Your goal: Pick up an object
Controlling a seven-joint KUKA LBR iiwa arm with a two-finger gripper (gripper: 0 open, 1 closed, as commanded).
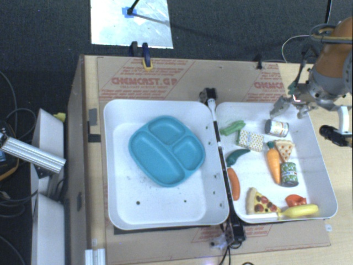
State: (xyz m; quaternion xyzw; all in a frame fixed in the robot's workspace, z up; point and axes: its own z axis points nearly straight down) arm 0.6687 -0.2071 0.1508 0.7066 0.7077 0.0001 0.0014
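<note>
Dark carpet all around, and your bench sits in the middle with a brown sheet under two white bins; the left bin has a blue divided plate in it, and the right bin is where all the toy food lives, so that's where your pick has to come from. You've got a small can lying on its side near the back, a green pepper and a cracker-looking block beside it, a carrot, a green can, a pizza slice and a banana along the front edge.

Your pincer hangs over the back of the right bin, just behind the small can; its fingers look spread apart with nothing between them, so no grab yet.

What I'd worry about: that can is round and on its side, so if the fingers come down off-centre it'll likely roll away toward the bin wall; the stuff is also packed close, so a slanted descent could nudge the neighbours or clip the rim.
</note>
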